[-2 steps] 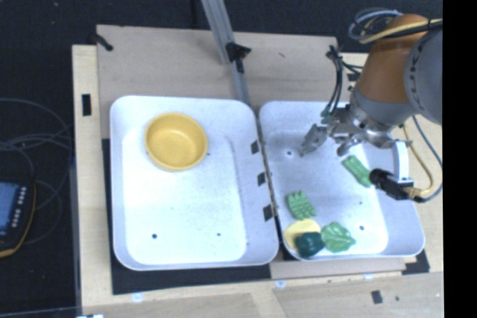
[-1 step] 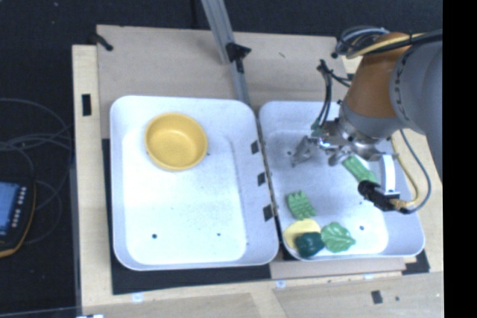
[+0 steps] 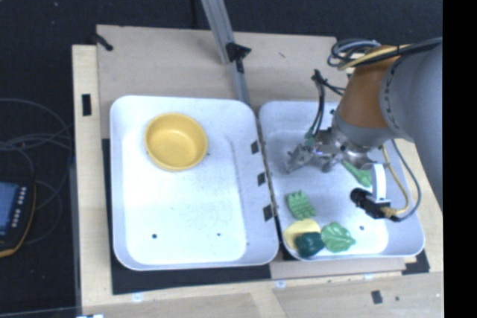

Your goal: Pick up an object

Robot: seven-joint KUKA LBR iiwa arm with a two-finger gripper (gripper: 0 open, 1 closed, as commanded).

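Starting at the left, a dark handheld device (image 3: 13,211) with cables sits off the bench on the dark floor. On the bench, the left bin (image 3: 186,234) holds a yellow bowl (image 3: 177,141), upright, in its upper left part, well apart from everything else. A grey metal pole (image 3: 212,0) slants down from the top toward the gap between the two bins. In the right bin (image 3: 279,123), a light green ridged block (image 3: 299,204) lies near the left wall. Below it, at the bin's lower edge, a yellow object (image 3: 299,227), a dark green object (image 3: 308,242) and a pale green leaf-shaped object (image 3: 337,237) cluster together, touching. The gripper (image 3: 302,158) hangs over the upper middle of the right bin, above and apart from the ridged block; nothing shows between its fingers, though whether they are spread or closed I cannot tell. The grey arm (image 3: 414,97) with its orange band (image 3: 363,97) reaches in from the right.
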